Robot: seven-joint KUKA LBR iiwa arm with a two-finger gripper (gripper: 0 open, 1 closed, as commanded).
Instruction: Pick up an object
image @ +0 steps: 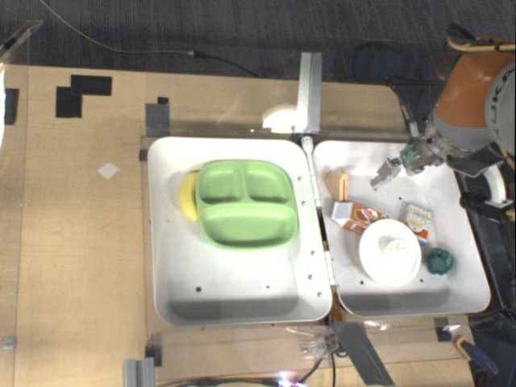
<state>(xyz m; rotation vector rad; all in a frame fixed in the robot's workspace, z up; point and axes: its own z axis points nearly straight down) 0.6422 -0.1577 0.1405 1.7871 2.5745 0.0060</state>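
Note:
The right bin (471, 258) holds several objects. A white round bowl (389, 251) sits near its front, with an orange and white packet (357, 215) touching its upper left edge. A brown and red item (336, 185) lies at the bin's far left. A small printed packet (417, 218) and a dark green lump (439, 260) lie to the bowl's right. My gripper (387, 172) hangs over the bin's far part, tilted down to the left, above bare floor between the brown item and the small packet. Nothing shows in its grasp.
The left bin (165, 248) carries a green divided plate (246, 202) with a yellow banana (187, 197) tucked at its left edge. A metal post (310, 95) rises behind the wall between the bins. Bare bin floor lies in front of the plate.

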